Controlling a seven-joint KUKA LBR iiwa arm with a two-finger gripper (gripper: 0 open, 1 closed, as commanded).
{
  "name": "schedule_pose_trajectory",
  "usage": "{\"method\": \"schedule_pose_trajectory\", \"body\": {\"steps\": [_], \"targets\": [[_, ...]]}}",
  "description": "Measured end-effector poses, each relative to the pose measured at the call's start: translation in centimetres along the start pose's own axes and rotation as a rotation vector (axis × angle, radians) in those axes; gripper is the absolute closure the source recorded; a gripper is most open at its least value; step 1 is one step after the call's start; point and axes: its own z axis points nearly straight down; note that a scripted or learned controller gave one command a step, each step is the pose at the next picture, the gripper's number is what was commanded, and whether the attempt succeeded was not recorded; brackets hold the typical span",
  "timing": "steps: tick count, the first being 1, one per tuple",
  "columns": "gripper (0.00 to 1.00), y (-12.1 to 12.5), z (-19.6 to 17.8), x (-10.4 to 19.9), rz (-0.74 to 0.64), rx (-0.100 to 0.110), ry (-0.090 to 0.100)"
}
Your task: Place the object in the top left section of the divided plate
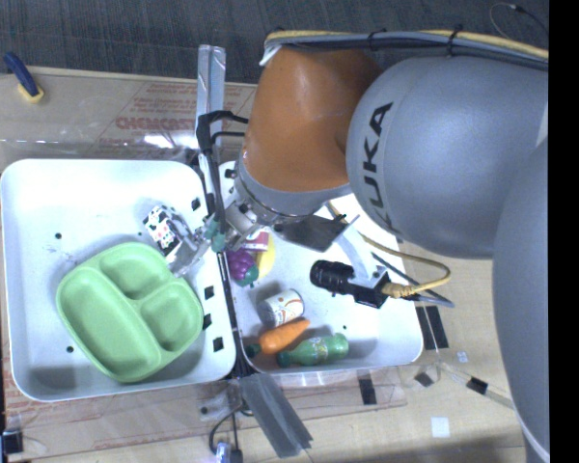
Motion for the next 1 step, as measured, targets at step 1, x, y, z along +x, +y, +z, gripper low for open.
{"method": "schedule_pose_trajectory", "body": {"steps": [1], "targets": [[0.0, 0.0, 0.0, 0.0, 0.0, 0.0, 0.0]]}}
